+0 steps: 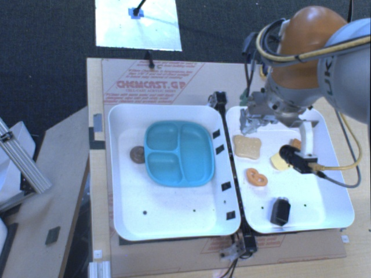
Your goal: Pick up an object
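The right bin (336, 204) holds a slice of toast (247, 148), an orange pretzel-shaped piece (256, 178), a black block (280, 211), a yellow wedge (279, 163) and a small orange piece (296, 143). My gripper (251, 125) hangs at the far left of that bin, just beyond the toast's far edge and a little above it. Nothing shows in its grasp. A blue divided plate (177, 153) lies in the left bin (124, 213), with a small brown disc (137, 154) beside its left edge.
A black-and-white fitting with a yellow cable (301, 155) hangs from the arm over the right bin and hides part of the yellow wedge. The ridge between the bins (229, 172) carries black clips. A shiny square sheet (137, 16) lies beyond the bench.
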`<state>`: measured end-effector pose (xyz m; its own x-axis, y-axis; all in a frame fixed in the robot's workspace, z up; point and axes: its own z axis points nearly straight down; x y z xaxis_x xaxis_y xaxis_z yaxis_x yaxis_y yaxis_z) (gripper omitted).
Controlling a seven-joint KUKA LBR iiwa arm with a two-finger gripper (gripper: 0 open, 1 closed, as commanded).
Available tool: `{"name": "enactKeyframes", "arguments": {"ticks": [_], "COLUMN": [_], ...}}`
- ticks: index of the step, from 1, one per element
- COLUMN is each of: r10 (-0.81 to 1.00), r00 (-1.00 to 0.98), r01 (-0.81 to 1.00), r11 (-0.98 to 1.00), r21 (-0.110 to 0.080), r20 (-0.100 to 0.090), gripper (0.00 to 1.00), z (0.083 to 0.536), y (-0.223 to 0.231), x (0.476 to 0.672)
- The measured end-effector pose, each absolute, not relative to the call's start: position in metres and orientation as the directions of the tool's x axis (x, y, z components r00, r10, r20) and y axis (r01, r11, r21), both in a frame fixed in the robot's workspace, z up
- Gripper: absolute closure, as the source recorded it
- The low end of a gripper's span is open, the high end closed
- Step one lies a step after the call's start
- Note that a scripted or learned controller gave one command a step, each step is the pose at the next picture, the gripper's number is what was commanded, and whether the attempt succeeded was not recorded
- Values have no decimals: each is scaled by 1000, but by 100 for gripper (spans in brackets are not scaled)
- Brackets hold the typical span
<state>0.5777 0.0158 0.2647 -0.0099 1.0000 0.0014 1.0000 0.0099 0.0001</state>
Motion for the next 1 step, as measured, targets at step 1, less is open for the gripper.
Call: {"name": "enactKeyframes", "arguments": {"ticks": [1], "r10": [1000], "r00": [-10], "r01": [1000], "r11": [10], "r21": [0], "r20": [2], "gripper": [100], "z": [247], "y": [70], "x": [577]}}
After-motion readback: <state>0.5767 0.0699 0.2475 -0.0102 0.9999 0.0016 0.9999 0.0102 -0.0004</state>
